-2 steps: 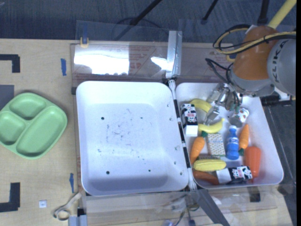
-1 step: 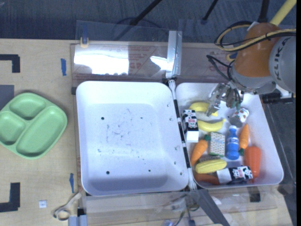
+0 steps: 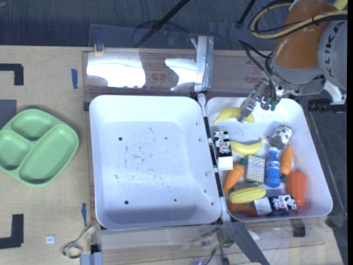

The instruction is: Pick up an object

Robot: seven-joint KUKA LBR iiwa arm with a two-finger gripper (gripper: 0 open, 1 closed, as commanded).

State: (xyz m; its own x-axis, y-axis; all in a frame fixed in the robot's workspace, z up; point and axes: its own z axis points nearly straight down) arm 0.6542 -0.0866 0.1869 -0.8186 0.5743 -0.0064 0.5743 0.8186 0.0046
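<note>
Gripper (image 3: 246, 112) position was at the far end of the right bin (image 3: 317, 148), at the end of the grey arm (image 3: 309, 43) with its orange band, which reached in from the right. The gripper tips were lowered onto a yellow banana (image 3: 227, 115) lying against the bin's far left corner; whether the fingers were spread or closed could not be determined, and no object was visibly held between them.

Right bin contents were as follows. A second banana (image 3: 246, 147) lay near the centre, just beside a small black-and-white carton (image 3: 222, 143) at the left wall, with a white block (image 3: 225, 162) directly nearer the camera. A blue bottle (image 3: 273, 168) lay lengthwise in the middle, between a speckled sponge-like pad (image 3: 255, 168) and an orange carrot (image 3: 286, 159). A round white and red-brown object (image 3: 281, 133) sat beyond the bottle. Another carrot (image 3: 234, 178) lay tilted at the left wall. A corn cob (image 3: 247, 194) rested near the front, with a second black-and-white carton (image 3: 282, 203) to its right and a larger orange-red carrot (image 3: 297, 186) along the right wall.

Left bin (image 3: 149, 159) showed faint scribble marks on its floor. A green divided plate (image 3: 37, 146) sat on the surface (image 3: 44, 81) well to the left of both bins.
</note>
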